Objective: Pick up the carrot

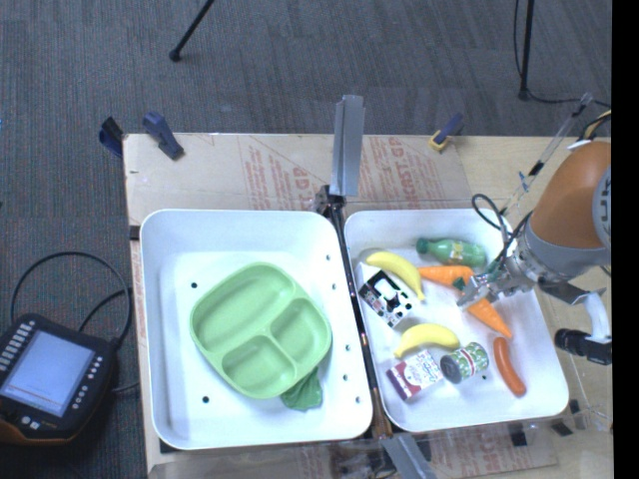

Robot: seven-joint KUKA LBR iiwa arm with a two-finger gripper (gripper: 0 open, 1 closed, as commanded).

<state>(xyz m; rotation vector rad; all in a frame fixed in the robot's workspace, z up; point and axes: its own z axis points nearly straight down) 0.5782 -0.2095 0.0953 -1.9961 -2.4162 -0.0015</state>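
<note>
Nearest the lower edge of the frame, in the right-hand shallow white bin (555, 395), lie a red and white carton (413, 375), a small dark can with a green and red label (464, 361) just right of it, and a slim orange-red sausage-shaped piece (509, 366) further right; a yellow banana (426, 338) curves just above the carton. In the left-hand white bin (160, 267), lower centre of the frame, sits a pale green three-compartment plastic tray (262, 329) with a dark green cloth-like piece (303, 393) poking out under its lower right corner. A black handheld pendant with a lit screen (48, 375) rests on the floor at the lower left. Higher in the right bin, a short orange cone-shaped carrot (490, 316) lies just below the gripper (477, 293), touching or nearly touching its tip; how its fingers stand cannot be told from this slant. A black and white patterned block (385, 294) sits left of centre in that bin, beside a second yellow banana (394, 269). A longer orange carrot (446, 275) lies just left of the gripper, and a green bottle on its side (451, 251) sits above it. The grey arm with its orange band (571, 208) comes in from the right edge. Beyond the bins, blue clamps (163, 135) grip the brown board at upper left.
</note>
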